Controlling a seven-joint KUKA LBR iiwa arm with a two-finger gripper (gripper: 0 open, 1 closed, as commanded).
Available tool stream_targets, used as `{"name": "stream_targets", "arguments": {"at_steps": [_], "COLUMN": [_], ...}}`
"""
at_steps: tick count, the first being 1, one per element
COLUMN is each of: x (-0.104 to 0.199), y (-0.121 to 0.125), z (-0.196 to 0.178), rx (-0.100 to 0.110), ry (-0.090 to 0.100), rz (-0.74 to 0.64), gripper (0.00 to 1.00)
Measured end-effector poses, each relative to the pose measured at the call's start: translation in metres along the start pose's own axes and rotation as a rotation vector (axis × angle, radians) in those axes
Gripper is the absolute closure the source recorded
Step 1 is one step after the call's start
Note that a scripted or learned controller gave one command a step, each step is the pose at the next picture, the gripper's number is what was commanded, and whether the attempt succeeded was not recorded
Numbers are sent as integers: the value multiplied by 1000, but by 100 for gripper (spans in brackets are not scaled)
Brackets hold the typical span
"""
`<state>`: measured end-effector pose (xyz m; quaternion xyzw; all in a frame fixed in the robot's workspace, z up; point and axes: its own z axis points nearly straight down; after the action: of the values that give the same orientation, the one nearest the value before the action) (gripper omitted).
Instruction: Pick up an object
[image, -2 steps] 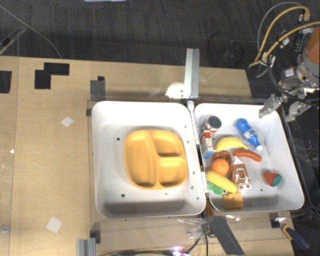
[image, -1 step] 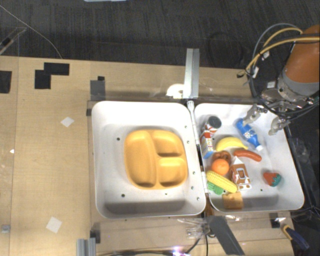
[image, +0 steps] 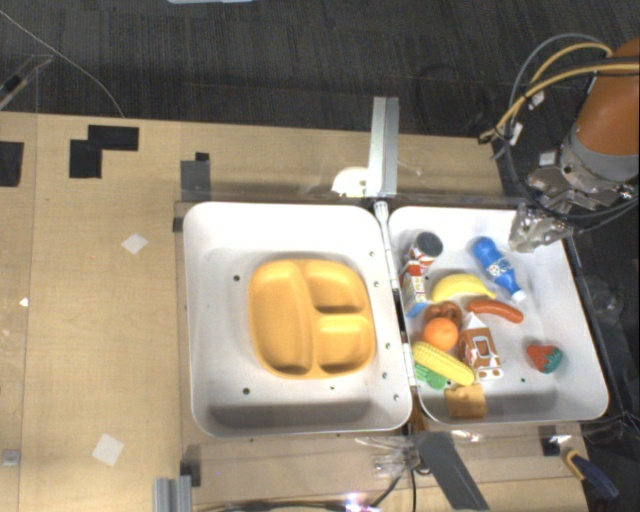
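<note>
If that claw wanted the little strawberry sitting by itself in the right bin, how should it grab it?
Probably straight down from above, pinching the red body across its middle. The strawberry lies apart from the other toys on bare floor of the right bin, so there is room for a finger on either side. The claw sits above the bin's far edge.

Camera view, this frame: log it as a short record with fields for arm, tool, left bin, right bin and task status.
arm: reaches in from the view's right, orange band above the wrist
tool: over the far right corner of the right bin, nothing seen in it
left bin: holds a yellow divided tray
right bin: blue bottle, banana, sausage, corn cob, strawberry, other small toys
task status: no object picked up yet
</note>
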<state>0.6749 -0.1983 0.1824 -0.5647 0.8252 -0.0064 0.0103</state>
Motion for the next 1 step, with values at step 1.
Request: {"name": "stream_targets", "arguments": {"at_steps": [1], "x": [6], "y": [-3], "z": [57], "rx": [7], "ry": [2], "rz": [19], "gripper": [100]}}
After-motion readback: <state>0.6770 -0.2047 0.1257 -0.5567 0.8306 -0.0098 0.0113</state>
